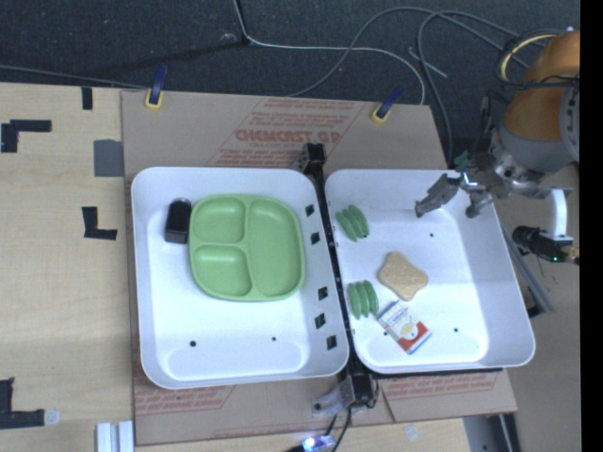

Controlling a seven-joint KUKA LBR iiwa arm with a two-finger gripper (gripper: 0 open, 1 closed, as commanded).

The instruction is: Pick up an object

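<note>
Closest to the camera is a small red and white packet (407,329), lying near the front edge of the right bin (490,281). Just behind it, a bit toward the middle, sits a tan slice of bread-looking thing (402,275), tilted and almost touching the packet's corner. Two green ribbed items hug that bin's left edge: one (362,298) beside the bread, the other (352,222) farther back, well apart from it.

So the pickable stuff is all in the left and front part of the right bin, and none of it is touching the arm.

The gripper (452,196) hangs over the back right corner of the right bin, with its fingers spread fairly wide and nothing between them. The grey arm with its orange band (556,59) comes in from the right edge.

Over in the left bin (155,299) there's a light green divided plate (248,249) with three compartments, sitting toward the back and right side. A small black block (177,221) rests right against the plate's left rim, near the bin's back left corner.

Both bins sit on a cardboard sheet (273,125).
</note>
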